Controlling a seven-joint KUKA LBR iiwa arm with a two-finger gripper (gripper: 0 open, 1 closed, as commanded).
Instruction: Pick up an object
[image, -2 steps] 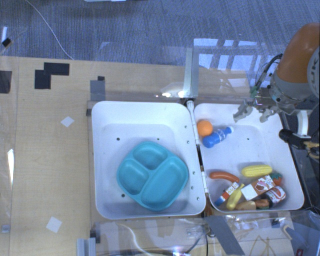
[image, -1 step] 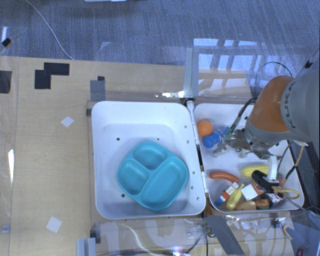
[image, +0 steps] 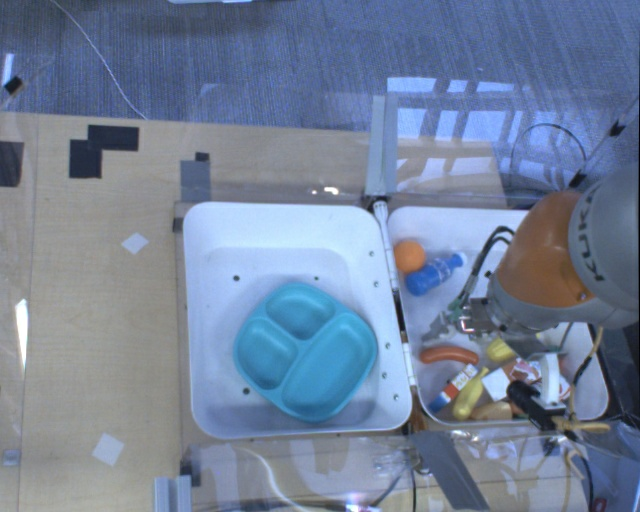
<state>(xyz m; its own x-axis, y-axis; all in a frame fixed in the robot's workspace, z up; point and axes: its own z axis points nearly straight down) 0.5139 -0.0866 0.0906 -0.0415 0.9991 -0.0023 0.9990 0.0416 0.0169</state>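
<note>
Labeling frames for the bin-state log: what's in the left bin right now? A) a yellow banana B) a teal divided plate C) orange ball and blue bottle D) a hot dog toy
B: the teal divided plate lies in the left bin, while the orange ball and blue bottle sit in the right bin.

On the grey arm (image: 607, 235), above the orange band (image: 540, 255), the white letters "KU" can be read; the rest is cut off. No other text can be read.
</note>
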